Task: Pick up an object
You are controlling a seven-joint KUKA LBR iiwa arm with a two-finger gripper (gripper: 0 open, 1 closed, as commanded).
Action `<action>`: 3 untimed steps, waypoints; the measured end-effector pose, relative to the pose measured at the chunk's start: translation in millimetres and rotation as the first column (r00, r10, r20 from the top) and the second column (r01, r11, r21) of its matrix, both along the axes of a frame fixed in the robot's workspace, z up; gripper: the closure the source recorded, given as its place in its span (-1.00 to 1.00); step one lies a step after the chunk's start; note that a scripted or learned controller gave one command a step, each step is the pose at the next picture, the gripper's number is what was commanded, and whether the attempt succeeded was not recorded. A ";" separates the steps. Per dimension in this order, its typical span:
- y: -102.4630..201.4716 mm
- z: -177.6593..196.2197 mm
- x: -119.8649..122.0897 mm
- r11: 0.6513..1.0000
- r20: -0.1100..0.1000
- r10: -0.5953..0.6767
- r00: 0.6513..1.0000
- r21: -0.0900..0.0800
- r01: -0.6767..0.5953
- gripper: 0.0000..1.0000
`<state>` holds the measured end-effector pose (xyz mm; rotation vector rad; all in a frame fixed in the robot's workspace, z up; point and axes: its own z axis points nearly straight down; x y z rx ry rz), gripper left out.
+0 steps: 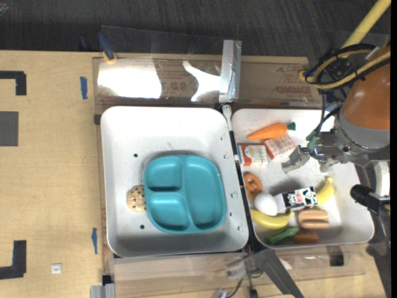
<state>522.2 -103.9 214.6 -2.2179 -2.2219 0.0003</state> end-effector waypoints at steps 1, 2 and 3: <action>4.9 -126.8 -39.2 0.999 0.015 0.036 0.999 -0.006 -0.036 -1.00; 5.7 -116.0 -37.8 0.999 0.019 0.036 0.999 -0.006 -0.036 1.00; -0.8 -75.1 -22.9 0.984 0.004 0.176 0.984 -0.002 -0.176 1.00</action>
